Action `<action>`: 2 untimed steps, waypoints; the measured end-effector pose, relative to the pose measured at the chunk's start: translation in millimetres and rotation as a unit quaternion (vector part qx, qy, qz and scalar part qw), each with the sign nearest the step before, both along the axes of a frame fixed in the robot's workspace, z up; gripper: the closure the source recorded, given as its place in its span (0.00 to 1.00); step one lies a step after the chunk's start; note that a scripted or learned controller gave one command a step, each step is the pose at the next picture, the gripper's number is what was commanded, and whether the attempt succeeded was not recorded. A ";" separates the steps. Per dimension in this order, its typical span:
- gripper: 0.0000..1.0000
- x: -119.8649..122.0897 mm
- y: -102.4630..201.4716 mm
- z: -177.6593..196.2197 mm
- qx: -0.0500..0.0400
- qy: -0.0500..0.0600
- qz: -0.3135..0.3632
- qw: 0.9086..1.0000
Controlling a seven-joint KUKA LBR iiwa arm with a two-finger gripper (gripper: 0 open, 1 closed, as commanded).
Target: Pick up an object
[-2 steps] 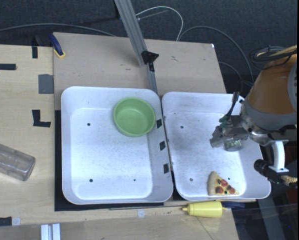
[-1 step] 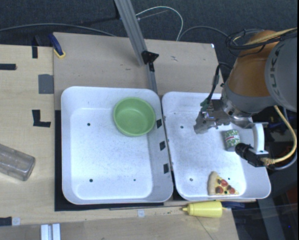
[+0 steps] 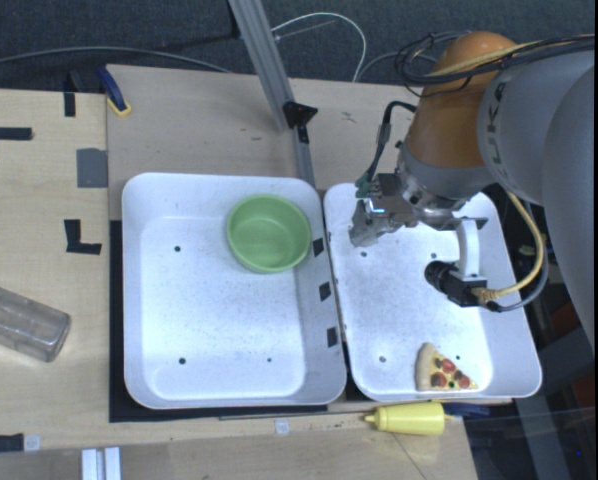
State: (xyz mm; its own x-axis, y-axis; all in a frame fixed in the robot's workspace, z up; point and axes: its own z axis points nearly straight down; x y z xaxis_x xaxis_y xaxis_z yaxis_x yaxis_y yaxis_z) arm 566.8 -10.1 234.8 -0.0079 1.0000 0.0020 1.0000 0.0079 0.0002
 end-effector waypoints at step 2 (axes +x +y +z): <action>1.00 59.0 86.3 -2.1 0.000 0.000 -0.001 1.000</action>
